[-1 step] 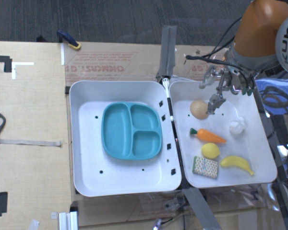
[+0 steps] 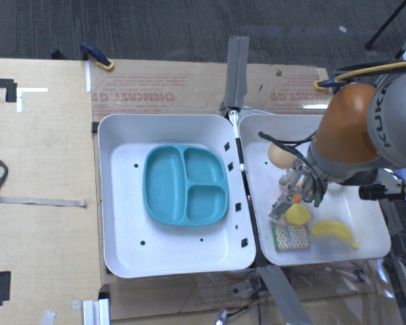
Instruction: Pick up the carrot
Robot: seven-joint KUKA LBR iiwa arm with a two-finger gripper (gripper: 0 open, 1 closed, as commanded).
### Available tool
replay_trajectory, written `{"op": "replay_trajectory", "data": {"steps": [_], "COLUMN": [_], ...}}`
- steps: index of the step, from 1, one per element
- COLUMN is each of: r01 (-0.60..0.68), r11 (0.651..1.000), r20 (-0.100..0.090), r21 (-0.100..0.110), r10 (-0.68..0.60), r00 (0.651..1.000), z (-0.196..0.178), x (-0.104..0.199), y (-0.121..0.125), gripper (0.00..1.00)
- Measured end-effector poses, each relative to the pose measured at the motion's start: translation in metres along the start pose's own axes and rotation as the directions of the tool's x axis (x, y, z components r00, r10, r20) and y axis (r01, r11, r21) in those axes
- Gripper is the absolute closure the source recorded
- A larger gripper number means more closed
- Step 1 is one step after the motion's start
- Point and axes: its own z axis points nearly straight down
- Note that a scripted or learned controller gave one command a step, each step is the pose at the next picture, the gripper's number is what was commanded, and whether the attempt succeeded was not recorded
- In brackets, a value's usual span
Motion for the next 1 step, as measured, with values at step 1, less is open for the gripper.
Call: {"op": "replay_trajectory", "data": {"steps": [1], "r01": [0.002], "r11": [1.000], "r20": [0.004], "r21": [-0.001], "r10": [-0.002], "r00": [1.000], "z": [-0.0099], "x": [-0.0017], "y": [0.0010], "gripper": [1.00]}}
